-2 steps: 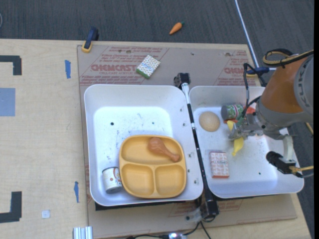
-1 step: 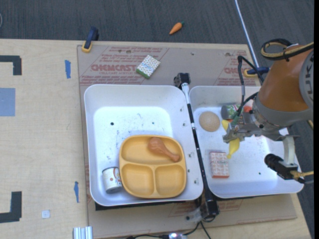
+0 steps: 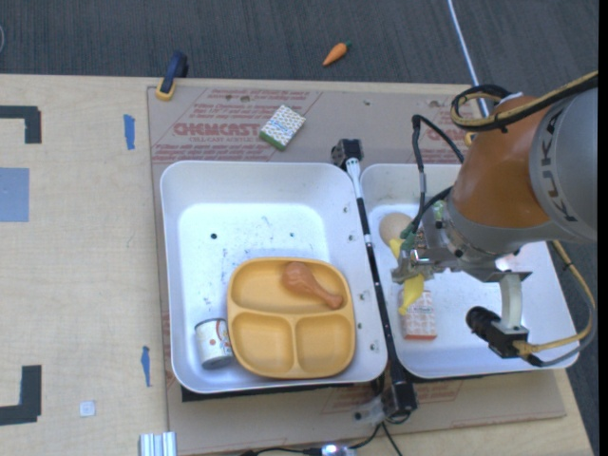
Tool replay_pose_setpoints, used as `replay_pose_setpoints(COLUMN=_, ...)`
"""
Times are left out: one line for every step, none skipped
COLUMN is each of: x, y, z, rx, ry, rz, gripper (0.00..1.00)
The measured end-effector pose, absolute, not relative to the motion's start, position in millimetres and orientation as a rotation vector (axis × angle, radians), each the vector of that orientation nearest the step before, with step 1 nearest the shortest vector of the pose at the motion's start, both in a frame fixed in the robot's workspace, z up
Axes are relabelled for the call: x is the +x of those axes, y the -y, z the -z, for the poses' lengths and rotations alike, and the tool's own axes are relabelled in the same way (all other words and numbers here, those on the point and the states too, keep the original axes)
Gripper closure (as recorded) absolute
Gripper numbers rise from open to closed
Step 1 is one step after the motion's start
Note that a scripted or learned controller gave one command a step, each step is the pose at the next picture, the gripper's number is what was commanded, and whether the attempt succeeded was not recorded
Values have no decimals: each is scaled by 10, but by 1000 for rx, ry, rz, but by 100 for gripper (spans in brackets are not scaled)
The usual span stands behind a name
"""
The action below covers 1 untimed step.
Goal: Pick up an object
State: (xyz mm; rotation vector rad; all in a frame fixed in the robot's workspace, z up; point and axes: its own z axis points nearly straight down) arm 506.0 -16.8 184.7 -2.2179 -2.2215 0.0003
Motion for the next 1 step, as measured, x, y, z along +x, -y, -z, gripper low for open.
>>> replay_pose_setpoints(x=5358, y=-484, z=-1846, rx=-2221, ry=2223, rz=2, gripper=100)
